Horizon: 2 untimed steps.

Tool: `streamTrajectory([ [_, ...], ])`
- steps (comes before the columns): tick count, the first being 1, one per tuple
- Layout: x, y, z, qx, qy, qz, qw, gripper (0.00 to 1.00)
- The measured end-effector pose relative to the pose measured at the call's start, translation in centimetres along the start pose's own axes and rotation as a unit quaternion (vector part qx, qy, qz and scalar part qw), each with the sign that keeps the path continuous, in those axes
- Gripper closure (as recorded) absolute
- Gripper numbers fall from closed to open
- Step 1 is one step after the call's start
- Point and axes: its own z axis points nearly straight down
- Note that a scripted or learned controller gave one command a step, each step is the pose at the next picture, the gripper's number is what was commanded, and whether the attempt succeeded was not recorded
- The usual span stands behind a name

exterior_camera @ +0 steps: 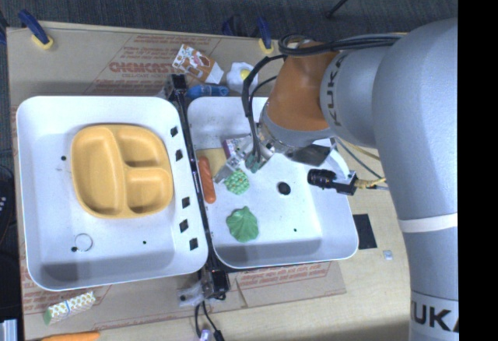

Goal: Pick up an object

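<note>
Camera view: The worktop [117,59] carries two shallow white bins side by side. The left bin [39,199] contains a yellow divided tray [120,170] lying flat near its centre, with a small clear ring [82,242] near the bin's lower left corner. The right bin [327,230] contains an orange carrot-shaped item [207,179] lying along its left wall, a pale green round object [238,183] just right of the carrot, a darker green leafy object [243,224] below it, and a small dark round spot [284,189] toward the centre. The arm [389,98] reaches in from the right, with the orange band [299,94] above the right bin's upper part. The gripper [247,163] points down into the right bin, just above and touching or nearly touching the pale green round object. Whether the gripper is released or clenched cannot be determined. A black cylindrical part [331,179] projects near the wrist.
</note>
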Motion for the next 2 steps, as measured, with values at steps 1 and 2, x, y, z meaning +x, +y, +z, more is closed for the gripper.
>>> streamTrajectory([
  [1, -2.97, 3.33, 0.23, 0.004, 0.006, 0.154, 0.988, 0.0],
  [2, -3.72, 4.23, 0.25, 0.004, 0.007, 0.276, 0.9611, 0.0],
])
